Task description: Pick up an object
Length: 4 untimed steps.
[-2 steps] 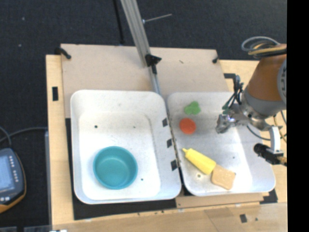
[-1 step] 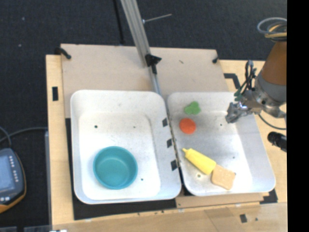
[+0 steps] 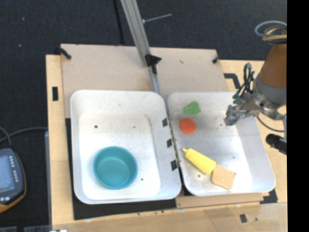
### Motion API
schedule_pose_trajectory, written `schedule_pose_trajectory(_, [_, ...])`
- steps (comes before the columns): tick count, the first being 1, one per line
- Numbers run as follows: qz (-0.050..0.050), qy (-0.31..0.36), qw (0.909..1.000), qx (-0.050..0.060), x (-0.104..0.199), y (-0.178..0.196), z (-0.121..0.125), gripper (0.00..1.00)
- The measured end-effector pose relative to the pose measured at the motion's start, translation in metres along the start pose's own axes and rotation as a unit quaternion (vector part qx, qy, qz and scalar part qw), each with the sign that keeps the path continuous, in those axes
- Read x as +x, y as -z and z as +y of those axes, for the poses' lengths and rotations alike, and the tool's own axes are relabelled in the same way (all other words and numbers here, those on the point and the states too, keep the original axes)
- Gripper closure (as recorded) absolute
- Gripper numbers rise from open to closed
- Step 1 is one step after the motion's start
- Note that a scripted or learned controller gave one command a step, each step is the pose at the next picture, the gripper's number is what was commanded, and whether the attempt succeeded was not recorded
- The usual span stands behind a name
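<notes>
Grey arm [image 3: 273,81] reaches from right; tool [image 3: 231,116] over right bin [image 3: 251,144], grip state unclear.

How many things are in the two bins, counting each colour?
Teal: 1, the teal bowl
Green: 1, the green toy
Orange: 1, the orange ball
Yellow: 1, the yellow bottle
Tan: 1, the tan block
Total: 5

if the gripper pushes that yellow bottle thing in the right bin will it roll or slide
The yellow bottle lies on its side, and its body looks rounded, so a push across its length would probably roll it. Its far end seems to touch the tan block, which may check it. It looks like light plastic, likely smooth, so the gripper could slip off it.
</notes>
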<state>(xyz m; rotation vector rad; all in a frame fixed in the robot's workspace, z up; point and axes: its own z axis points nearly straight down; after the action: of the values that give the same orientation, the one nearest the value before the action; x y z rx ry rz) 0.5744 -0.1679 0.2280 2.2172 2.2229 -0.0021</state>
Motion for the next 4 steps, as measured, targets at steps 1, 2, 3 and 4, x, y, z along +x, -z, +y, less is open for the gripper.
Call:
schedule_pose_trajectory(1, [0.001, 0.0, 1.0, -0.001, 0.045, 0.012, 0.007, 1.0])
schedule_pose_trajectory(2, [0.001, 0.0, 1.0, -0.001, 0.093, 0.021, 0.015, 1.0])
schedule_pose_trajectory(3, [0.002, 0.002, 1.0, -0.001, 0.139, 0.027, 0.02, 1.0])
schedule_pose_trajectory(4, [0.002, 0.002, 1.0, -0.001, 0.193, 0.027, 0.03, 1.0])
